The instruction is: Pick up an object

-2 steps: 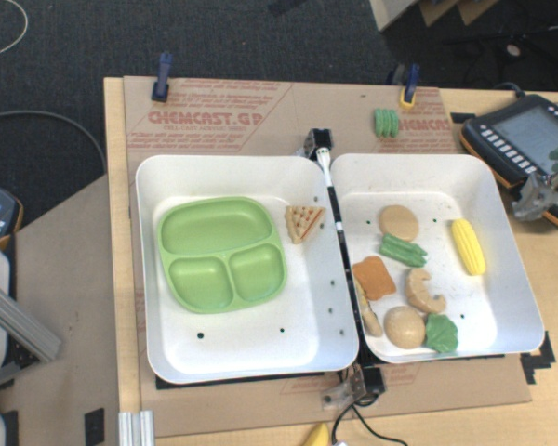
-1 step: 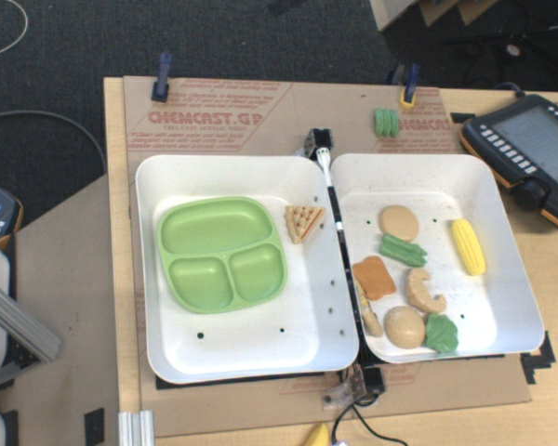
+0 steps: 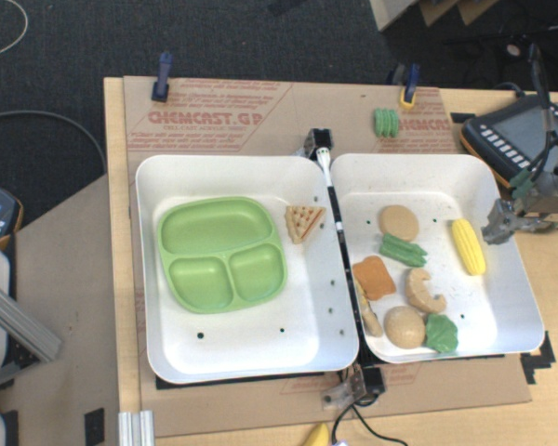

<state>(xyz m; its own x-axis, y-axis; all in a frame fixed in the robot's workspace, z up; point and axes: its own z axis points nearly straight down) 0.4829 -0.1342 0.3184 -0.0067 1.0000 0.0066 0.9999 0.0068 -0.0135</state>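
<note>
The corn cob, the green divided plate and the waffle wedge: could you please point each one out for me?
corn cob (image 3: 469, 246), camera view, middle of the yellow cob.
green divided plate (image 3: 221, 227), camera view, floor of its large compartment.
waffle wedge (image 3: 303, 221), camera view, centre of the wedge.

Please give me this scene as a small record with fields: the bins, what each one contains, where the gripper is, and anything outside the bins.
left bin: green divided plate; waffle piece beside it
right bin: corn cob, tan round piece, green bean pod, orange piece, mushroom, second tan round piece, green leafy piece
gripper: at the right bin's right rim, near the corn cob, holding nothing visible
outside bins: small green ridged item on the board
</note>
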